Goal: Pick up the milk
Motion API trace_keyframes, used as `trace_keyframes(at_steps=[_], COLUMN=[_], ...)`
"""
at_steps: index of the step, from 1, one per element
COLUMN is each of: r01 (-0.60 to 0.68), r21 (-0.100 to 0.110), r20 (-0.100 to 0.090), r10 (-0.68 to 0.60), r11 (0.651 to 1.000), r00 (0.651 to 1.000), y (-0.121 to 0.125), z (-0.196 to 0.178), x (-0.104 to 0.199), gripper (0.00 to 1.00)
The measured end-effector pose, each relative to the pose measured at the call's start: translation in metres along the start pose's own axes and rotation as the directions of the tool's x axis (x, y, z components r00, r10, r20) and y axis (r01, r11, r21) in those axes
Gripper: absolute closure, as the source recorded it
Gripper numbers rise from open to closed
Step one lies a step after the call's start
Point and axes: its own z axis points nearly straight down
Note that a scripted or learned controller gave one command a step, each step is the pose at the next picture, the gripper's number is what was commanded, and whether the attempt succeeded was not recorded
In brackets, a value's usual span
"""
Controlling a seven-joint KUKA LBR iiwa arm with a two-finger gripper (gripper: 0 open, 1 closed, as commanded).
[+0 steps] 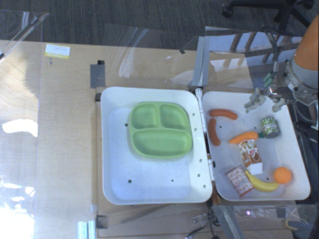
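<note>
Camera view: my gripper (260,99) hangs spread and empty, upper right. The milk carton (250,155) lies flat mid-right bin; light, crushable cardboard, so I'd pinch its long sides.

Divided plate (160,136) in left bin (114,183), milk (250,155) in right bin (299,183)

Grey arm (302,78), orange band (308,51)

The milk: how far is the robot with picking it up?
Nothing looks done yet. The milk carton lies in the right bin, between the carrot and the banana. The gripper hovers over the bin's far edge, apart from the carton. Reaching, gripping and lifting are all left.
</note>
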Motion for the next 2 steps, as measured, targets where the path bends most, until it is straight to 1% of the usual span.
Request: trace_keyframes(at_steps=[1,2], r01=[0.163,0.477], r21=[-0.007,-0.005], r20=[0.003,0.003], r10=[-0.163,-0.477], r11=[0.987,0.879], r00=[0.987,0.879], y=[0.006,-0.059], z=[0.187,0.184], x=[-0.022,-0.014], gripper=[0.0,0.0])
